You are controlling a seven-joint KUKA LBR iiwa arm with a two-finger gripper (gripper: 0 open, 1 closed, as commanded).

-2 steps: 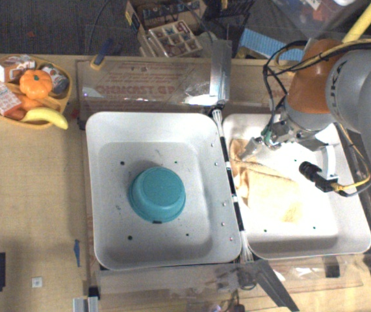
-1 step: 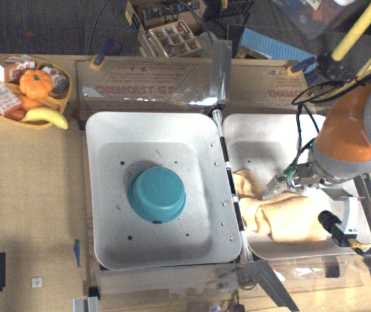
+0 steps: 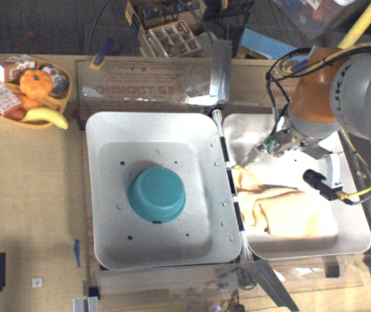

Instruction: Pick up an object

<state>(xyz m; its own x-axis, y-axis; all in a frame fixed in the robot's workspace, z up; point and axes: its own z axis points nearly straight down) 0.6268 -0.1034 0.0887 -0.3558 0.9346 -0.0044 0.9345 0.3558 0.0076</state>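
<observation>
The arm (image 3: 341,83) reaches in from three o'clock and hangs over the upper half of the right bin (image 3: 354,242). Its gripper (image 3: 271,145) points toward nine o'clock, with the tip low over the bin's upper left part; whether the jaws are spread or pressed together cannot be told, and nothing is seen between them.

A crumpled tan cloth (image 3: 277,207) lies in the right bin, at about seven o'clock from the gripper and close to it, its upper left corner against the wall shared with the left bin (image 3: 104,239). A teal bowl (image 3: 158,194) sits upside down in the middle of the left bin, well apart from the gripper.

Beyond the bins, at ten o'clock, a yellow dish (image 3: 23,93) holds toy food, including a banana (image 3: 47,116) and a small pumpkin (image 3: 36,83).
</observation>
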